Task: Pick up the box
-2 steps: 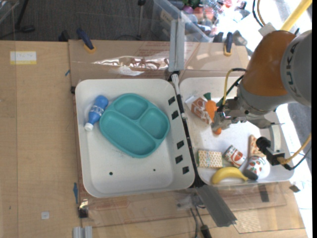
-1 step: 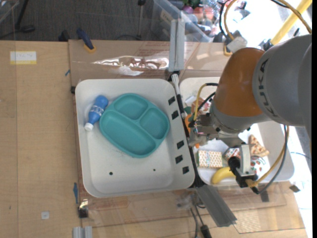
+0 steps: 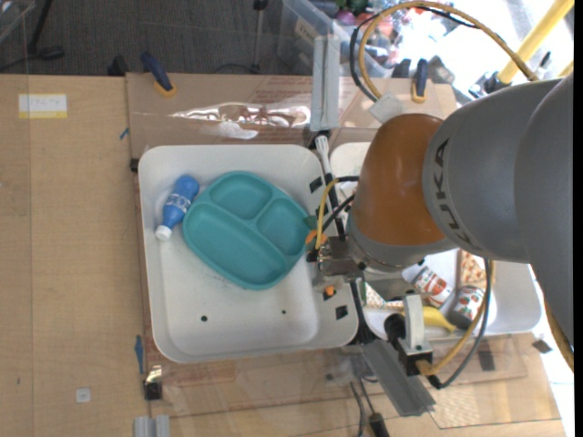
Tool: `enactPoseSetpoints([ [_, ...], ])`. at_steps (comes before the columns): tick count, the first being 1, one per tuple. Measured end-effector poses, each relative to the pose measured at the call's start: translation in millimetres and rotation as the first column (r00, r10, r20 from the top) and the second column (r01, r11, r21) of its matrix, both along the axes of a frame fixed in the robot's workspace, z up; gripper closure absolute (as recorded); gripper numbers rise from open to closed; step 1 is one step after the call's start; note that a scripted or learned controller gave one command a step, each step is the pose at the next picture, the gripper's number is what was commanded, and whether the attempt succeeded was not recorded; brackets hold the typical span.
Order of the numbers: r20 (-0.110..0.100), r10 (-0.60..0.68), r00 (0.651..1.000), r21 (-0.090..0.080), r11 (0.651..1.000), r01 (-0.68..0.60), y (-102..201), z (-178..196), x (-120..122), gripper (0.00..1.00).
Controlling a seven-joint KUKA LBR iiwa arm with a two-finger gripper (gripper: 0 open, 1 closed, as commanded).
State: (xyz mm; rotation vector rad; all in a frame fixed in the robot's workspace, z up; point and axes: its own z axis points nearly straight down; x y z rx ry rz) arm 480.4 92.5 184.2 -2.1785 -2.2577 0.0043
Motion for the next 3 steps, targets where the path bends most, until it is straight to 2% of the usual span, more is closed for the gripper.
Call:
enactPoseSetpoints([
  [1, 0.005, 0.068, 0.998, 0.000, 0.998, -0.068, 85.3, 14.2, -1.9, 1.00],
  [2, 0.005, -0.162, 0.987, -0.001, 0.987, 0.162, 128.0, 39.5, 8.7, 1.00],
  [3, 0.004, -0.162, 0.987, -0.001, 0.987, 0.162, 128.2, 39.4, 8.5, 0.00],
])
